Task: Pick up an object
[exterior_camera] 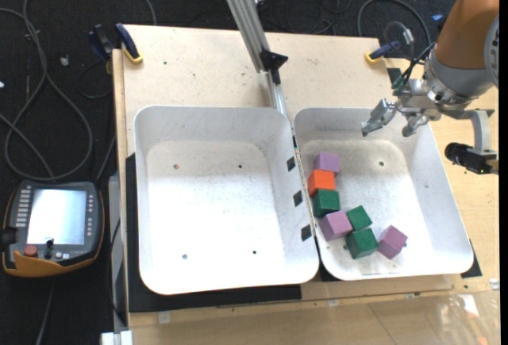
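Several small blocks lie in the right bin point(425, 177): a purple block point(327, 162) on top of the row by the divider, an orange block point(321, 180) and a green block point(325, 201) below it. Lower down sit a purple block point(336, 224), two green blocks point(359, 217) point(363, 243) and another purple block point(392, 241). My gripper point(393, 121) hangs over the bin's far right corner, open, with nothing between its fingers. It is well above and to the right of the blocks.
The left bin point(159, 177) sits beside the right one. A slanted aluminium pole point(242, 10) ends at the divider between the bins. Yellow-blue clamps point(127, 42) point(385, 51) grip the bench's far corners. A teach pendant point(51, 228) lies on the floor to the left.
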